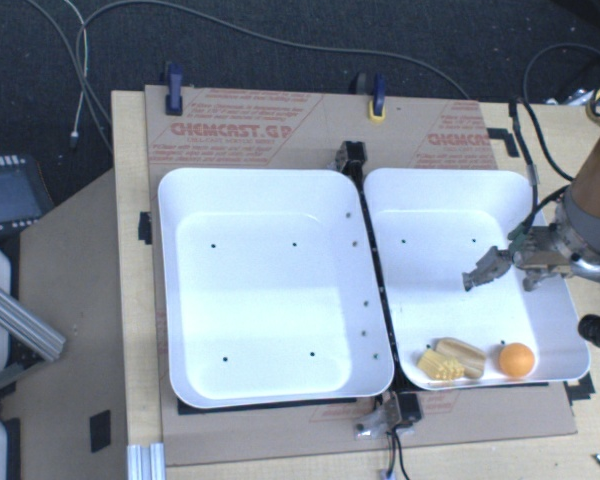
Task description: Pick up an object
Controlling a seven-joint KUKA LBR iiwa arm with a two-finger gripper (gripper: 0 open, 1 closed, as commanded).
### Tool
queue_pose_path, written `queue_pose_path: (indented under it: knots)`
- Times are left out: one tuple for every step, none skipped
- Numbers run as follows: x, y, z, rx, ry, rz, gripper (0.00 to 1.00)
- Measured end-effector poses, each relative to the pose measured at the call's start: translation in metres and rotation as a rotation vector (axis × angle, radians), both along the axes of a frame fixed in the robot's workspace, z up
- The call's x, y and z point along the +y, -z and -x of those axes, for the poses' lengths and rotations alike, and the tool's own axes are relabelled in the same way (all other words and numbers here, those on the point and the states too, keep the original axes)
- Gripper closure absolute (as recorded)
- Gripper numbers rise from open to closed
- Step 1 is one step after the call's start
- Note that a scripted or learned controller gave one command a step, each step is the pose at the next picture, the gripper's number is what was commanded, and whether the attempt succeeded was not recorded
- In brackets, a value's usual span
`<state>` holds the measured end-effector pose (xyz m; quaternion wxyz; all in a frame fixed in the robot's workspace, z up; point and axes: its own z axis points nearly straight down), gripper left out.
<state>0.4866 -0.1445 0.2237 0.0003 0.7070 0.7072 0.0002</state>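
Grey arm (588,208), dark metal fingers (488,268) (black cables alongside)

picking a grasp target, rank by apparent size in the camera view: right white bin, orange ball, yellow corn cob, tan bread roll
1. Right shallow white plastic bin
2. Tan oblong bread roll and yellow ridged corn cob: they overlap and look alike, so unranked
3. Small round orange ball
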Motion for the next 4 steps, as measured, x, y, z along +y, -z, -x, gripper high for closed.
queue_pose_path:
  knots:
    - [0.000, -0.011, 0.000, -0.001, 0.000, 0.000, 1.00]
    - [0.057, -0.147, -0.039, -0.013, -0.006, 0.000, 1.00]
    - [0.085, -0.117, 0.005, 0.002, -0.002, -0.001, 1.00]
    - [0.092, -0.083, 0.006, 0.002, 0.000, 0.000, 1.00]
